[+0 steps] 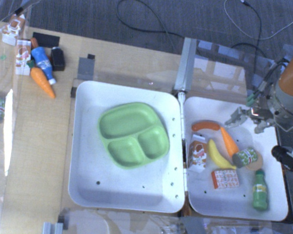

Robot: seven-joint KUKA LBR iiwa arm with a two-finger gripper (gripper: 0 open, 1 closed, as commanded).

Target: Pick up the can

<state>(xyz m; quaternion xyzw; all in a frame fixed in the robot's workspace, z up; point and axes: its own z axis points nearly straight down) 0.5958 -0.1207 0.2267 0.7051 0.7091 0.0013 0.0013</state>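
Metal, I judge: the can (pixel 245 157) lies on its side near the right bin's (pixel 278 215) right edge, touching the banana (pixel 218 155). Rigid, light, prone to rolling; I'd pinch across its body. End effector (pixel 249 119) spread wide, holding nothing.

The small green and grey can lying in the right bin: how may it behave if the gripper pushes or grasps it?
The small green and grey can lies on its side, so a push would probably roll it. It rests against the orange carrot and yellow banana, which may shift too. Its round, likely smooth wall could slip from the gripper.
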